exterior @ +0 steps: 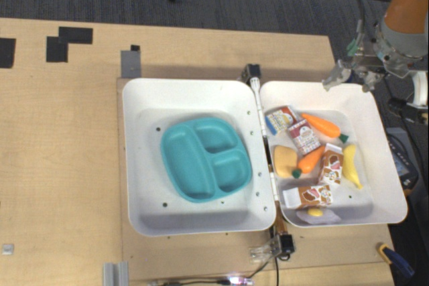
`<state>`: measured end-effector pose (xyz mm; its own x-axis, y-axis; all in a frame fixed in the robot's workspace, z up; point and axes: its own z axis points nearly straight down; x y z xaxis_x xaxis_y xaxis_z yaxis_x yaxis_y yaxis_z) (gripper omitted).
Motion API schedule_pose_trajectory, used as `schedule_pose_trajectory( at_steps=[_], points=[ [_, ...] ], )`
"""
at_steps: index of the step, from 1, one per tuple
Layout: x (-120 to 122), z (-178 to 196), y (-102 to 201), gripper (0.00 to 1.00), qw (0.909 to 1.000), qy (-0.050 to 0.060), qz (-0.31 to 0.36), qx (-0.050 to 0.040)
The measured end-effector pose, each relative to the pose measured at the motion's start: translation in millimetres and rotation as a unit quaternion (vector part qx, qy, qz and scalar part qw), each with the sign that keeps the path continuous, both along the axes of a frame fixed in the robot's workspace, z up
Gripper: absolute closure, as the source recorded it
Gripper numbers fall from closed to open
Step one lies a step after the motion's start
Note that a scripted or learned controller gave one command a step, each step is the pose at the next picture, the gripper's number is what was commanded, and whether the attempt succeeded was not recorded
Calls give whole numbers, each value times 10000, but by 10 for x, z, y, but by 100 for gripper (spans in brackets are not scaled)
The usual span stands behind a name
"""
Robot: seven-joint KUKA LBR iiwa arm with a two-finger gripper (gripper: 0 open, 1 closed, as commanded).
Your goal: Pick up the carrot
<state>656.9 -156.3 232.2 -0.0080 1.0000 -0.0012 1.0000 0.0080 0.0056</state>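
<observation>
Though the gripper point(353, 74) hangs over the right bin's point(385, 144) far rim, its state cannot be told. Carrot point(322, 125) lies far-centre in that bin, beside a small carton point(303, 138). Likely light, rigid, smooth plastic; best pinched across its thick middle.

Teal divided plate point(205, 159) sitting in the left bin point(144, 211). Off to its right, in the right bin point(389, 201): yellow banana point(351, 167), small cartons point(303, 138), a tan chunk point(285, 161). All pretty jumbled together, well apart from the plate.
</observation>
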Motion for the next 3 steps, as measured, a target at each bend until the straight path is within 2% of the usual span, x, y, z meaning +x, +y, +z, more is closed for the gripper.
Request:
schedule_pose_trajectory(
  at_steps=[1, 2, 3],
  points=[
    [-332, -1442, -238, 0, 9967, 10, -813, 6],
    [-300, -1303, -223, 100, 9970, -23, -770, -2],
    [-106, -816, 469, 100, 9997, -24, -258, 15]
  ],
)
